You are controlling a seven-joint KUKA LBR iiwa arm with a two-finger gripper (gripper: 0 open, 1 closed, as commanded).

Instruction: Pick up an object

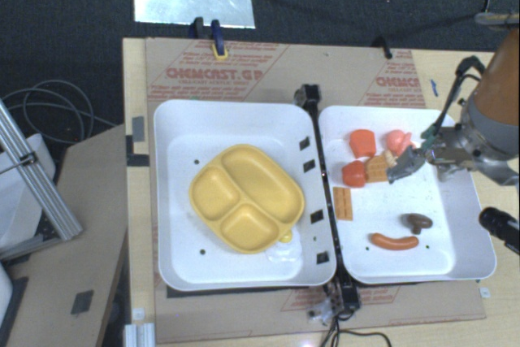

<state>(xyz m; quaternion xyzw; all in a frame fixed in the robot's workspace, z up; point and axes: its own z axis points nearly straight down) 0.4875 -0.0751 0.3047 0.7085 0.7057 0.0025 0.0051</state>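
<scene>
1. Reaching in from 3 o'clock, the gripper [404, 166] hangs low over the right bin [463, 256], with its dark fingers pointing toward 9 o'clock; I cannot tell if they are apart or together, and nothing is seen between them.
2. The tan cracker-like piece [378, 167] lies just beside the fingertips, at their 9 o'clock side. It is small, squarish and light brown, in the upper middle of the right bin.
3. Touching it at 8 o'clock is a red rounded piece [354, 173], and at 11 o'clock stands an orange-red block [362, 143].
4. A pink rounded piece [397, 140] is at 1 o'clock of the cracker, very near to the fingers, so this group is crowded.
5. An orange flat strip [343, 203] lies by the bin's left wall. At 5 o'clock, well apart, are a brown mushroom-like piece [418, 221] and a red sausage [394, 241].
6. The left bin [175, 175] holds a yellow divided plate [246, 197] with three compartments.
</scene>
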